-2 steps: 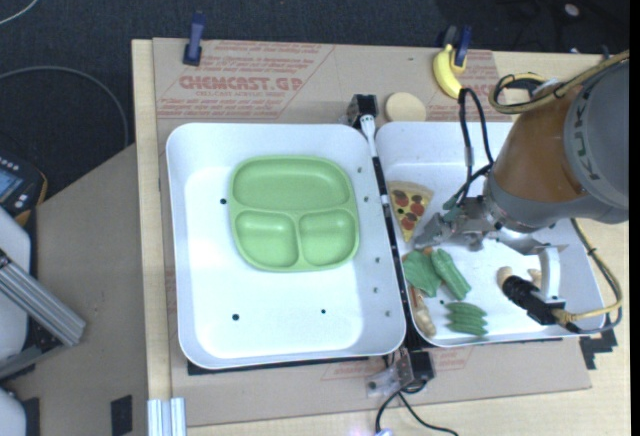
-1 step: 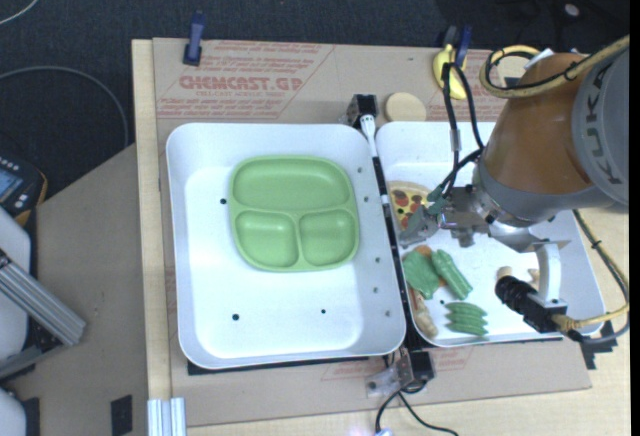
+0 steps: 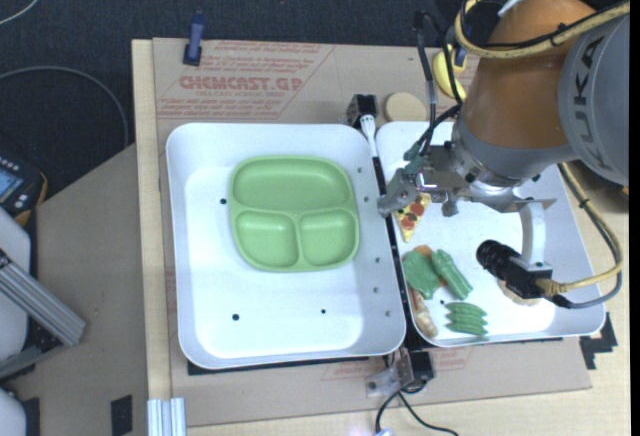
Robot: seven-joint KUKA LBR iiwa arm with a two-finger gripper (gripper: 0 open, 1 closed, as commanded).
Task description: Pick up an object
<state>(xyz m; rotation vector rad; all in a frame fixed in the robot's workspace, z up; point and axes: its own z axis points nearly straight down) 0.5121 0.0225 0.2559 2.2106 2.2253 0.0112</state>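
Observation:
The arm's orange band and grey wrist hang over the right bin (image 3: 575, 319). My gripper (image 3: 412, 192) reaches down at that bin's left side, just above a small red and yellow item (image 3: 410, 216). Below it lie several green toy vegetables (image 3: 436, 273) and a green pea pod (image 3: 464, 317) on a tan piece. I see nothing between the fingers. Much of the right bin is hidden under the arm.
The left bin (image 3: 200, 254) holds a green three-compartment plate (image 3: 294, 212). A black cylindrical part (image 3: 510, 268) with a yellow cable hangs beside the wrist. A black divider (image 3: 384, 224) runs between the bins. A blue clip (image 3: 194, 39) sits on the cardboard at the back left.

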